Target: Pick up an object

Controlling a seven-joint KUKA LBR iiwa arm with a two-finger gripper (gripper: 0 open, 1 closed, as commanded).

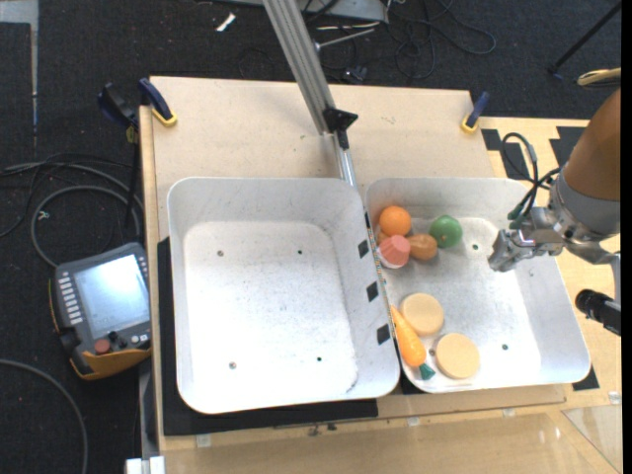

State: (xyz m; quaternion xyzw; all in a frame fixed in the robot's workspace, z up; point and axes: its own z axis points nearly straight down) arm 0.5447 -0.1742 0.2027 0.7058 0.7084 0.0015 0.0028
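The grey two-finger gripper hung over the shallow white right-hand bin, near that bin's right side, and nothing lay directly beneath it except bare white floor; whether it was spread or clenched could not be made out, and no object showed in its grasp. Nearest to it, a short way toward the view's left, sat a small green ball. Just beyond that, still on the gripper's left, lay a small brownish-orange rounded piece, touching a pink cup-shaped toy, with a round orange ball just above the pink toy, against the bin's left wall. Below and to the left of the gripper, toward the view's bottom edge, lay a flat tan disc, and further the same way a second flat tan disc near the bin's front rim. Beside these discs, on the side away from the gripper, an orange toy carrot with a green tip lay along the bin's left wall. Well apart from the gripper, past that wall, stood the shallow white left-hand bin. Both bins rested on the pale wooden bench. Farthest from the gripper, at the view's left edge, a grey handheld control pendant with a screen lay on the dark floor.
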